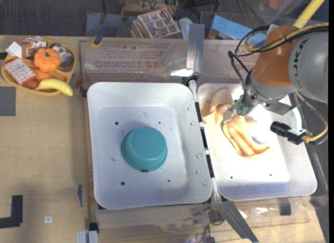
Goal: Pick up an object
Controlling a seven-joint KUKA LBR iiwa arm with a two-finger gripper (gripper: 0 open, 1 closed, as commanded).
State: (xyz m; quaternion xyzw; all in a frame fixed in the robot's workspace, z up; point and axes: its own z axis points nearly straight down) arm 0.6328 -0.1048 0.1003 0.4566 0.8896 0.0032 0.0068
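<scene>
The orange cloth (244,137) lies in the right bin (271,182), its long axis running from upper left to lower right. The jaws (233,115) press on it; their state is unclear.

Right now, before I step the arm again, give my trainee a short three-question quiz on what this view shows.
1. True or false: the teal bowl lies in the right bin.
2. Which thing is the gripper directly over?
A. the teal bowl
B. the pale orange cloth-like object
C. the banana
3. Fill in: the dish of toy food stands on the bench to the ____ of both bins in the camera view.

Key
1. False: it lies in the left bin.
2. B
3. left
</scene>
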